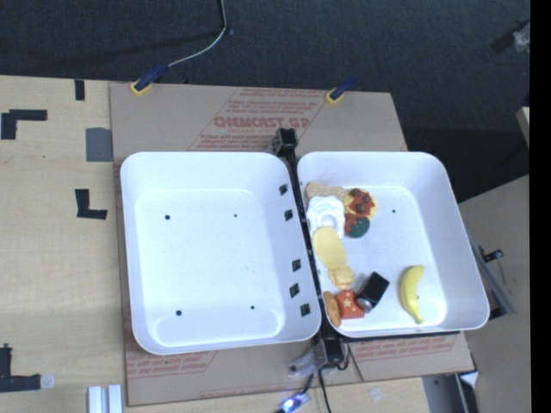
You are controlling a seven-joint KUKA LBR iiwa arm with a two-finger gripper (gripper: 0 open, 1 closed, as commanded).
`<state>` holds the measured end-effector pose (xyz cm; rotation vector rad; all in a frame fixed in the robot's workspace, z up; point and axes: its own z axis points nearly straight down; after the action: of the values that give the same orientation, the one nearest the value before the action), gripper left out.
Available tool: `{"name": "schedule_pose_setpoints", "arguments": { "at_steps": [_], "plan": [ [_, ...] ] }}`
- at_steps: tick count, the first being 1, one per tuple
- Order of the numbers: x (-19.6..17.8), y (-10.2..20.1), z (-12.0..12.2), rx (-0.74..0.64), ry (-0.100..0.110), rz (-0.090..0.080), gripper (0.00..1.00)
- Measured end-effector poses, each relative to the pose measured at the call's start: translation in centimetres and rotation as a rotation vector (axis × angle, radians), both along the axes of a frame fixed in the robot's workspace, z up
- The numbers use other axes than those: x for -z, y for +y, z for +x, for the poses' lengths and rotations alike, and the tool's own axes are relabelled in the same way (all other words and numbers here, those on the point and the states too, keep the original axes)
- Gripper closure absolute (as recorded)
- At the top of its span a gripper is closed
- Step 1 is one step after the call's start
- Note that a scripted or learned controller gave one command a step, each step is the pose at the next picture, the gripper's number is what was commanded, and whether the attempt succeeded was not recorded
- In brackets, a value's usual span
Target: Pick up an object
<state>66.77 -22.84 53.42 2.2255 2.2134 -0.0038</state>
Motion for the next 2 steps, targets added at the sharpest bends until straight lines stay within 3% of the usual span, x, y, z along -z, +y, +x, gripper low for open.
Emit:
{"name": "schedule_pose_setpoints", "arguments": {
  "at_steps": [1, 2],
  "plan": [
    [0.5, 0.4, -9.6, -0.003, 0.003, 0.005, 1.00],
    [0.0, 0.6, -2.7, -0.009, -0.001, 0.002, 1.00]
  ]
}}
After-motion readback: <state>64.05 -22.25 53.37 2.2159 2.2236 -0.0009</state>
